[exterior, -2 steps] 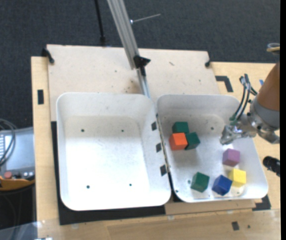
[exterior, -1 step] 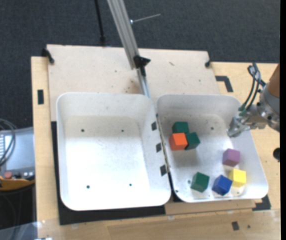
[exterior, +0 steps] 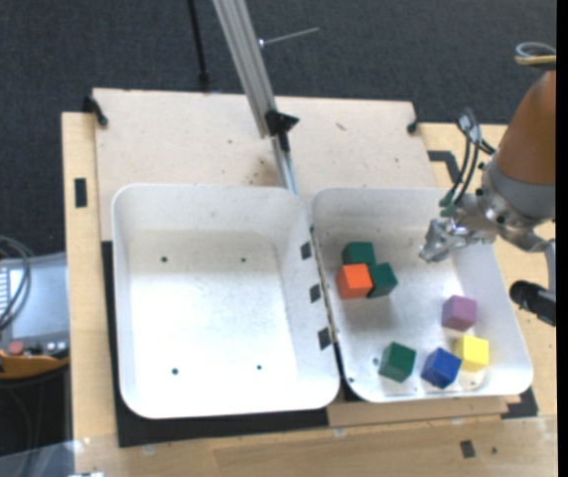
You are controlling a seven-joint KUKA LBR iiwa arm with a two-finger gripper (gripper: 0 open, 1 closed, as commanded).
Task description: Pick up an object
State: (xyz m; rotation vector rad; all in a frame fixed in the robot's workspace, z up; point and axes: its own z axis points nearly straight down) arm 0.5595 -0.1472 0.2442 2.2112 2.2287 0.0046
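The right bin (exterior: 418, 212) holds several small blocks. An orange block (exterior: 355, 280) sits near its left wall, touching two dark green blocks, one behind it (exterior: 358, 254) and one to its right (exterior: 382, 279). A purple block (exterior: 459, 312) lies at the right. Along the front are a green block (exterior: 397, 361), a blue block (exterior: 441, 367) and a yellow block (exterior: 474, 351). My gripper (exterior: 439, 242) hangs over the bin's back right part, to the right of the orange and green cluster. I see nothing between its fingers.
The left bin (exterior: 210, 296) stands beside the right one, sharing a middle wall. A slanted metal pole (exterior: 249, 63) rises behind the bins. A device with cables (exterior: 21, 311) lies off the bench's left edge.
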